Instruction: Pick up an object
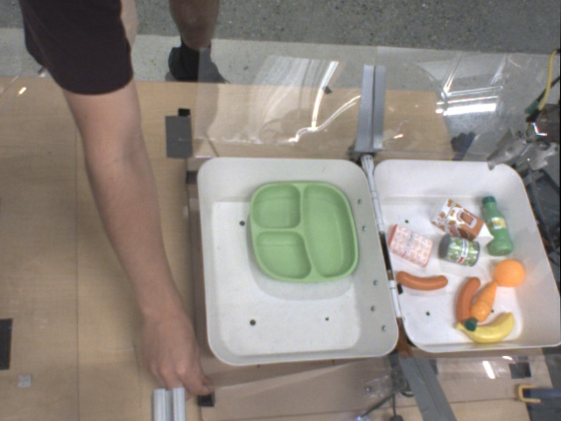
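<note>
Left bin (289,340): green tray (304,231), three compartments. Right bin (421,327): bottle (497,226), can (459,251), carton (458,218), pink packet (410,245), sausage (422,281), carrot (468,297), orange (508,274), banana (489,328). Person's arm (131,200) reaches to table (53,261) edge, left

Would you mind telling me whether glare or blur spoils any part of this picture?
Camera view: bright glare streaks the clear plastic sheet behind the right bin; the green tray and toy food are evenly lit and sharp; the person's arm looks slightly soft.
</note>
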### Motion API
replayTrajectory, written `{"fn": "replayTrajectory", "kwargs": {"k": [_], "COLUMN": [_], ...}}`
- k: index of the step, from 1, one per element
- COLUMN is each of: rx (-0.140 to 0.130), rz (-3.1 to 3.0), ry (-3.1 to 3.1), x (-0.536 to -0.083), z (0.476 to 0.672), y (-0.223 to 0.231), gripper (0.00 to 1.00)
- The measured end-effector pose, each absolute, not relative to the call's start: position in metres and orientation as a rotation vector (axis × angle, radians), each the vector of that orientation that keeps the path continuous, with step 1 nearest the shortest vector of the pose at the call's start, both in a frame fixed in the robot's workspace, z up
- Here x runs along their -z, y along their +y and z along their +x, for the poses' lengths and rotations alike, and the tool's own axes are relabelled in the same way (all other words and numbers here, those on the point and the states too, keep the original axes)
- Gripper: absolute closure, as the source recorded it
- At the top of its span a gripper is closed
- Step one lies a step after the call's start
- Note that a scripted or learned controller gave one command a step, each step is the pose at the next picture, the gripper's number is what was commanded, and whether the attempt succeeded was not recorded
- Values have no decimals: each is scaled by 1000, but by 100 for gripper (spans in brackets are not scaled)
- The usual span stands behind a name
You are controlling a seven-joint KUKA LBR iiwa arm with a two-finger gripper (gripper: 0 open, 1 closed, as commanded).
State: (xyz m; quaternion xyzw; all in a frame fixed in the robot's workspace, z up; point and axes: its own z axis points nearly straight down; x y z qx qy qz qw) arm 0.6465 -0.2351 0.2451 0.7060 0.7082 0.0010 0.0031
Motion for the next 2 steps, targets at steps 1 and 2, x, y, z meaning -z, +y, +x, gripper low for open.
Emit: {"fn": "replayTrajectory", "kwargs": {"k": [1, 2], "rx": [-7, -26], "rz": [2145, 1949], "ry": [2277, 2414], "x": [-122, -109], "z": [631, 603], "y": [-231, -210], "gripper": [0, 0]}}
